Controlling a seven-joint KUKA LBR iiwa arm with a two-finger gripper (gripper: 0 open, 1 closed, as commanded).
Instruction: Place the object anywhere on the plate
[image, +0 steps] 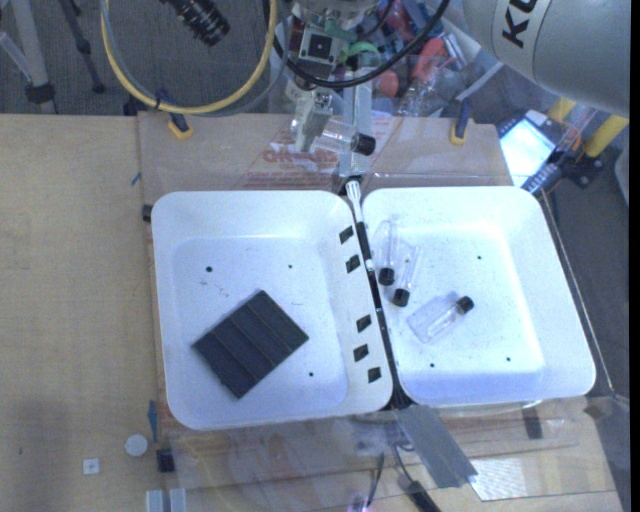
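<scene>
Gripper hangs beyond the bins, grip state unclear; dark plate lies in left bin.

So the plate sits in the left bin, vials in the right bin, both well below the jaws up top.

A flat dark grey square plate with ridged strips lies turned diagonally in the left white bin. Three small clear plastic bottles with black caps lie in the right white bin: one apart, two near the divider.
</scene>
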